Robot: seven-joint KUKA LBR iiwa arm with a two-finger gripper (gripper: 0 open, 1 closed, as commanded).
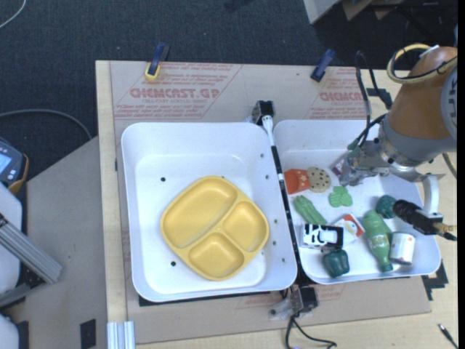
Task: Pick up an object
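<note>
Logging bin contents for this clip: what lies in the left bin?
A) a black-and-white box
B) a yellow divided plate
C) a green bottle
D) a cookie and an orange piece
B: the yellow divided plate lies alone in the left bin, while the small items sit in the right bin.

Items on and around my bench:
- Brown sheet (182, 86) with red print, lying under both bins.
- Yellow clamp (154, 65) and blue clamp (322, 65) on its far edge.
- Left white bin (145, 144), holding a yellow three-compartment plate (215, 227), set at a slant.
- Right white bin (305, 140), touching the left one.
- Black clips at the bins' seam, far (263, 110) and near (301, 298).
- Dark carpet (73, 20) beyond.
- Aluminium rail (29, 249) at left.
</note>
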